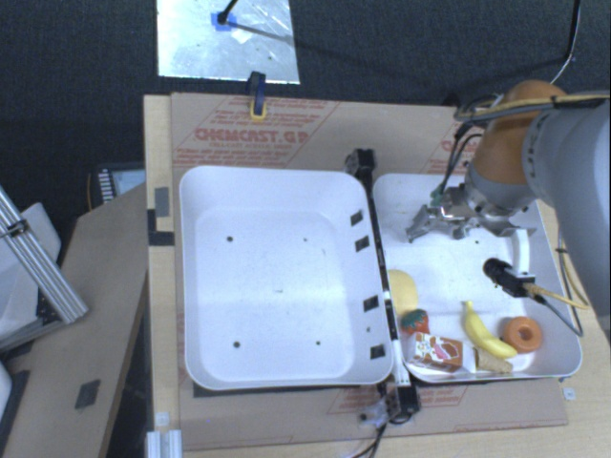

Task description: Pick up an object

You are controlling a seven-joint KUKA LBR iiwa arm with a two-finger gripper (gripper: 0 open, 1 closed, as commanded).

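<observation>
Grey and orange, the arm reaches in from the right and bends down over the right bin, its wrist hanging above that bin's far half. The gripper juts leftward from the wrist, its metal fingers angled down toward the bin floor; the view is too small and blurred to tell how far apart the jaws stand, and nothing shows between them.

All the loose objects lie nearer the camera than the jaws, well apart from them, along the near edge of the right bin. A banana lies with its long axis running from upper left to lower right, its thinner stem end pointing back toward the gripper. Just right of it sits an orange ring. Left of the banana lie a pale yellow round object, a small red and green item touching it, and a flat red and white packet. To the left of the jaws sits the left bin.
</observation>
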